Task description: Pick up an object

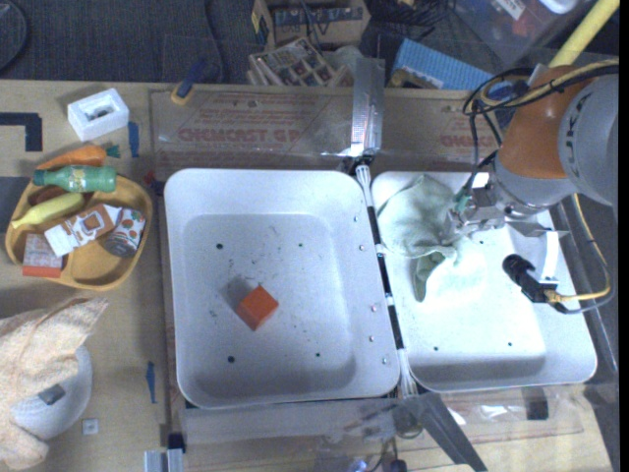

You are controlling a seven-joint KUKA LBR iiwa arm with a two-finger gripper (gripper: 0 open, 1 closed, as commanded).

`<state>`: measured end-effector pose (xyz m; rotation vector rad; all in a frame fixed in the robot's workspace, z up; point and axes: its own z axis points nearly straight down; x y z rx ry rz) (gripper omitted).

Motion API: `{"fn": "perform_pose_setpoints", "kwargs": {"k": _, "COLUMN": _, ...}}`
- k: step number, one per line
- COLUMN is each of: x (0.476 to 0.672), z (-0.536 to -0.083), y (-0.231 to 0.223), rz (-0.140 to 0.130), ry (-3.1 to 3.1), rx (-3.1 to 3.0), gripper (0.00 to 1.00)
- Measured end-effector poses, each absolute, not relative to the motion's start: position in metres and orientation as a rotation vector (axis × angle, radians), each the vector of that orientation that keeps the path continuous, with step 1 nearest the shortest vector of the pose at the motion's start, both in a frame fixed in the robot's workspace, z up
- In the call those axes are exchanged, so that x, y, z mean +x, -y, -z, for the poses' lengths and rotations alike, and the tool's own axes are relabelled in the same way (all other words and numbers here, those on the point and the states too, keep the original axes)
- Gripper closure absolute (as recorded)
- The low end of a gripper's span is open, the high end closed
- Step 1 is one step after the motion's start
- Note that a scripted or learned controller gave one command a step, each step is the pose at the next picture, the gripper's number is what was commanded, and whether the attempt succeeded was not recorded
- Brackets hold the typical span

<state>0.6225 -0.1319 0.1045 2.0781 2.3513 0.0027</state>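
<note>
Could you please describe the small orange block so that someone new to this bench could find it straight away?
Start with the two white bins side by side and take the left bin, the one away from the arm. Slightly left of its middle lies the orange block, a small cube standing alone on the white floor. The right bin holds a crumpled pale green cloth instead, so the block's solid orange colour and square shape mark it out.

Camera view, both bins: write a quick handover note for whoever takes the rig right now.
Gripper: over the right bin, down at the pale green cloth; whether its fingers are closed can't be made out, so treat nothing as held.
Cloth: bunched in the right bin's upper left part, against the divider side.
Orange block: lies alone near the middle of the left bin, untouched.
Done: arm has reached the cloth.
Left: confirm a grasp and lift an object clear.
</note>
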Motion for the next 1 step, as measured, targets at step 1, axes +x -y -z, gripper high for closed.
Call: {"fn": "perform_pose_setpoints", "kwargs": {"k": 1, "x": 0.6358, "z": -0.2205, "y": 0.0767, "rz": 0.005, "ry": -2.405, "rx": 2.023, "gripper": 1.0}}
